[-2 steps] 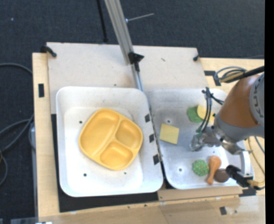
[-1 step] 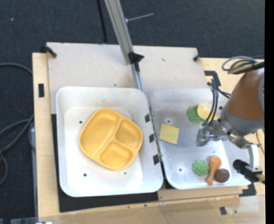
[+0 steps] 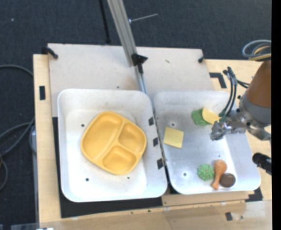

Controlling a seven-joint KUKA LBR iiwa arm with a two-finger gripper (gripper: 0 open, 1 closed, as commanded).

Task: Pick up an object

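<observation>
So the arm comes in from the right edge of the frame and the gripper [image 3: 219,130] hangs over the right-hand bin [image 3: 193,176], roughly at its middle right. Honestly can't tell how the claw stands from up here, it's just a grey metal lump at this angle, and I see nothing caught in it.

Candidates are all in that right bin. Closest is the yellow wedge [image 3: 209,115] sitting against the green leafy piece [image 3: 198,117], just up and left of the gripper. Both look like toy food, so I'd guess light and a bit squashy or hollow plastic, nothing fragile. They're touching though, so going for one probably nudges the other.

The flat yellow square [image 3: 174,137] lies by itself toward the left of the bin, near the divider. Looks thin, like a cheese slice or sponge, and I'd bet it's the hardest to get fingers under.

Lower right of the bin there's a green bumpy ball [image 3: 205,172], a drumstick-shaped thing [image 3: 219,172] and a dark brown round piece [image 3: 228,179], all bunched up. The drumstick looks stiff and smooth, so pinch it across the narrow shaft rather than the fat end.

The left-hand bin [image 3: 73,186] holds a yellow divided plate [image 3: 114,142], wide and rigid; only the rim seems grabbable.

My pick: the yellow wedge, across its short sides.
</observation>
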